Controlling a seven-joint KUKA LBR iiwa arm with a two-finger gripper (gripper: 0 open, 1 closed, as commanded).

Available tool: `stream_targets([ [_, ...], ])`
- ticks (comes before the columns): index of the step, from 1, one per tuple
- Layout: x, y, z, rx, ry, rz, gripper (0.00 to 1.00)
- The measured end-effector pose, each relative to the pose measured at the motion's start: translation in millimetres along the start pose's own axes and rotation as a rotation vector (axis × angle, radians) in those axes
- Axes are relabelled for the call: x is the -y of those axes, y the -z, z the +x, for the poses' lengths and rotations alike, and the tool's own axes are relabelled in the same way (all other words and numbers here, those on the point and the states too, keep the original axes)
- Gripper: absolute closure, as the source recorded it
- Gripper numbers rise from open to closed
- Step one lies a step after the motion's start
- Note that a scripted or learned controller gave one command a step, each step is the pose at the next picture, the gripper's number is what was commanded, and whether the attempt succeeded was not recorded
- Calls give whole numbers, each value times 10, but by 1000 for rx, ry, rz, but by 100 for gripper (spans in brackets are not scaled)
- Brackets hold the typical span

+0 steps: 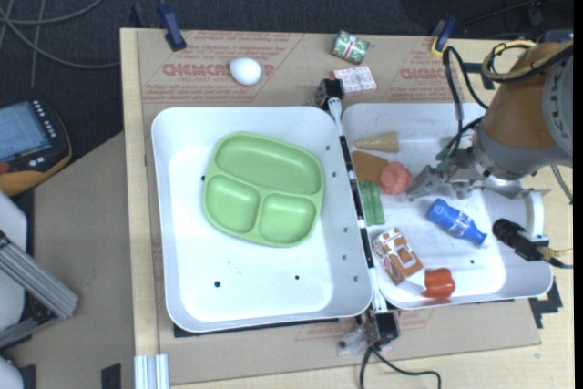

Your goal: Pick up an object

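Blue bottle (456,221) lying on its side in the right bin (474,282), just near of the gripper (444,181). Fingers spread open above the bin floor, gripping nothing, between the bottle and a pink ball (395,177) to the left. Red block (438,282) and brown-and-white carton (397,253) toward the near edge. Green divided plate (264,189) in the left bin (237,291). White egg (245,70) on the tabletop (273,50), far side.

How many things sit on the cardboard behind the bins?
3: a white egg behind the left bin, a green can and a small box near the middle.
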State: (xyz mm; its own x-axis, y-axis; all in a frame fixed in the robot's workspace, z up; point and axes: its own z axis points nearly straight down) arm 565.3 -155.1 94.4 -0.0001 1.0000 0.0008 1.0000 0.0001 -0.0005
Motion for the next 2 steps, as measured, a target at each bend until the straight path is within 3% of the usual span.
stream_targets([
  [1, 282, -103, 142, 0, -1, 2, 0],
  [2, -334, -96, 420, 1, 1, -1, 0],
])
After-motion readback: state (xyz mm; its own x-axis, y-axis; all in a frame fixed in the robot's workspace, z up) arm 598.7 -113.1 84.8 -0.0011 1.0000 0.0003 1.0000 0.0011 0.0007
